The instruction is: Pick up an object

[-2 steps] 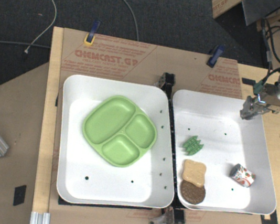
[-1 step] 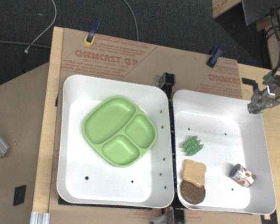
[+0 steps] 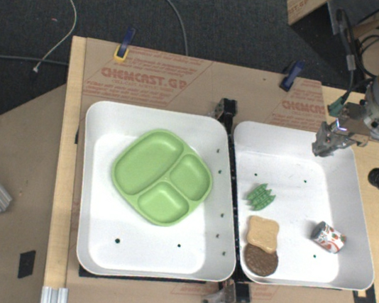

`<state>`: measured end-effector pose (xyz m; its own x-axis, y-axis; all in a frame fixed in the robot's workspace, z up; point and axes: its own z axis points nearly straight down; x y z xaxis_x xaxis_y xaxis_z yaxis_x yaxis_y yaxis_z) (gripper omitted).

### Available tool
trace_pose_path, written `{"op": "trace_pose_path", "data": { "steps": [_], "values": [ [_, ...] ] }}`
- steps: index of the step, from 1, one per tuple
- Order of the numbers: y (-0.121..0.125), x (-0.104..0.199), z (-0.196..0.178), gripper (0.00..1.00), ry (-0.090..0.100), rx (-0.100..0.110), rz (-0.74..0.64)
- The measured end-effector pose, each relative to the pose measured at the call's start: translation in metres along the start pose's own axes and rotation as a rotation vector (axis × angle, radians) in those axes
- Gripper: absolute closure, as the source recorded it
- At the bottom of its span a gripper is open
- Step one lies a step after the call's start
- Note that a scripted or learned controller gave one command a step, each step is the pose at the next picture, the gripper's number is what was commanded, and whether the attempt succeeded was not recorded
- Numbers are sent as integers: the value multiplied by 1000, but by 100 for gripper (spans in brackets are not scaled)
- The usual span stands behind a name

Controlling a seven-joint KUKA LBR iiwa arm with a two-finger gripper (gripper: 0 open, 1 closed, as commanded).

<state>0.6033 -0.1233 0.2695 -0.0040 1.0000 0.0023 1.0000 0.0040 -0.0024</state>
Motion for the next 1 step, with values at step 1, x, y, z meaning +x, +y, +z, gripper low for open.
{"op": "trace_pose_path", "data": {
  "steps": [1],
  "values": [
    [-16, 53, -1, 100, 1, 0, -2]
  ]
}}
